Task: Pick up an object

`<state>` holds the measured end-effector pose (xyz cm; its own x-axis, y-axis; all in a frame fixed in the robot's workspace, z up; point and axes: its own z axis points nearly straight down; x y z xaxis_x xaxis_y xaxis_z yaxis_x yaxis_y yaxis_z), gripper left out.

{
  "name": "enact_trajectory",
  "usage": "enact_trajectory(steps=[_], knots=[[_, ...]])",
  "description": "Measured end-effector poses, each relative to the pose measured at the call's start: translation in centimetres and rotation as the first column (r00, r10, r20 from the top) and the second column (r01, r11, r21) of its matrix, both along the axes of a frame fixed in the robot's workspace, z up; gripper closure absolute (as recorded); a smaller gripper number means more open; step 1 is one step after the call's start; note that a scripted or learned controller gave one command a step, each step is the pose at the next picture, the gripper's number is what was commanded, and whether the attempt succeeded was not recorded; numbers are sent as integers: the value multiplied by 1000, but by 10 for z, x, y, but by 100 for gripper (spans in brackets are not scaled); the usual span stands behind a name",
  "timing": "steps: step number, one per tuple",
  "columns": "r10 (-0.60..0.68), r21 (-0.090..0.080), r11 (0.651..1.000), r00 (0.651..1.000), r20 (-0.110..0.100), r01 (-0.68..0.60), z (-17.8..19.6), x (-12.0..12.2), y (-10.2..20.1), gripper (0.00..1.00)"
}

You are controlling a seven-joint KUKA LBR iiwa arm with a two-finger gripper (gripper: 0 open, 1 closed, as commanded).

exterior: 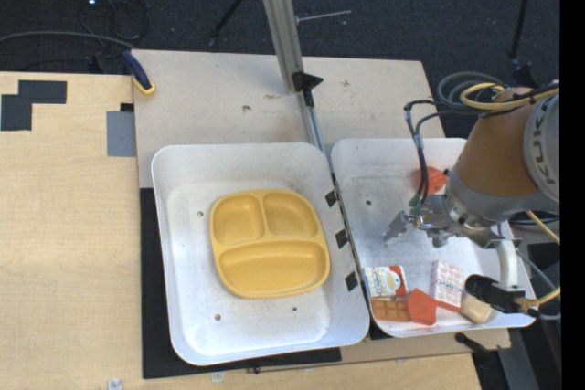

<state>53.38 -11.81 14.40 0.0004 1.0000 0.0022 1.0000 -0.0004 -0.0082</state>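
**Q:** Status, L to R?
**A:** Yellow plate [270, 242] lies flat in left bin [174, 196]. Gripper [416, 234] is over right bin [375, 171], fingers apart, nothing between them. Carton [385, 280], orange waffle piece [391, 310] and packet [448, 285] lie at the near side.
**Q:** Risk?
**A:** Pick targets are crowded. Closing prob. nudges a neighbour or grabs air.
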Motion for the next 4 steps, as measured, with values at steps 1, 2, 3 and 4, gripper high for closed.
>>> enact_trajectory(steps=[1, 2, 3, 4], knots=[[-2, -1, 1000, 1000, 5, 2, -52, 0, 1, 0], [-5, 1, 1000, 1000, 6, 5, -39, 1, 0, 100], [-1, -2, 1000, 1000, 8, 1, 7, 6, -8, 100], [0, -3, 1000, 1000, 9, 0, 49, 7, -13, 100]])
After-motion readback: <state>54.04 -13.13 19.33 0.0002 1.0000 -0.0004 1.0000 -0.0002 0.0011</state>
